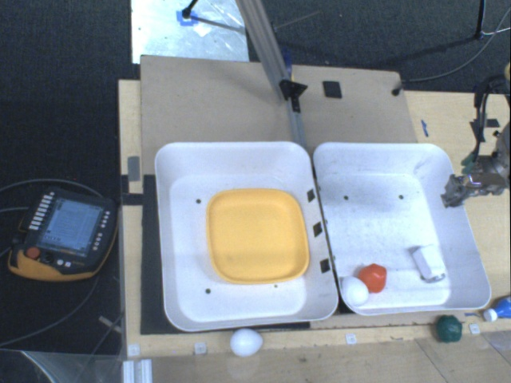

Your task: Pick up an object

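Beside the right bin [399, 162], at its right rim, the gripper [467, 183] is seen at the edge of the camera view, above the bin wall and well apart from everything inside it. Whether it is apart or together cannot be told; nothing is seen held.

Three candidates for picking are found in the right bin, all toward its near wall. A small red object [373, 277], rounded and somewhat lumpy, lies near the near-left corner. A white ball [354, 291] is touching it or just beside it, on the side nearer the corner. A small white oblong piece [428, 263] lies apart from both, nearer the bin's right wall.

The red object is judged to be light and probably stiff, with a curved surface that could slip out of a two-finger pinch; it would best be taken across its widest part, with the pinch line set so that no pad lands on the neighbouring ball. The ball is expected to roll at the slightest nudge, and the bin corner leaves little room around it. The oblong piece is judged the easiest: light, free on all sides, and best closed on across its short width.

Left of the right bin, the left bin [180, 214] is seen to hold a yellow square plate [258, 235]. A white egg-shaped object [246, 342] and a dark green ball [449, 329] lie on the bench just beyond the bins' near walls.
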